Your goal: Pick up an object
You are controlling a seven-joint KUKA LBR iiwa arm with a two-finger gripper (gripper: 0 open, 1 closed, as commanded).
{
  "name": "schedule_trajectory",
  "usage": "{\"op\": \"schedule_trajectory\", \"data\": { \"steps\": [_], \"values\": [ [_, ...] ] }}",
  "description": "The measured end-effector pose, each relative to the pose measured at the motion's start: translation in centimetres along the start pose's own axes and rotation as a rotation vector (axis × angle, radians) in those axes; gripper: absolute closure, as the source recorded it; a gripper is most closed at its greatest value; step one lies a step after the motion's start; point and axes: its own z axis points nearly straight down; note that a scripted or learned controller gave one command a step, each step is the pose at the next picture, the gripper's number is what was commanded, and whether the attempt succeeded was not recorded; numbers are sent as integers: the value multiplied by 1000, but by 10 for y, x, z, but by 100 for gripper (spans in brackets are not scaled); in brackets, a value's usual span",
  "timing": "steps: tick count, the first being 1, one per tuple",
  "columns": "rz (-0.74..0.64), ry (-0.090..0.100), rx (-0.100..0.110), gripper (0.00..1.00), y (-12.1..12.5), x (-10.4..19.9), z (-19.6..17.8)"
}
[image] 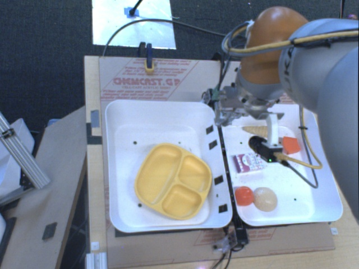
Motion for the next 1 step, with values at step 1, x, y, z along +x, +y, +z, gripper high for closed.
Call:
{"op": "schedule_trajectory", "data": {
  "steps": [1],
  "values": [
    [-1, 1, 1, 100, 5, 59, -5]
  ]
}}
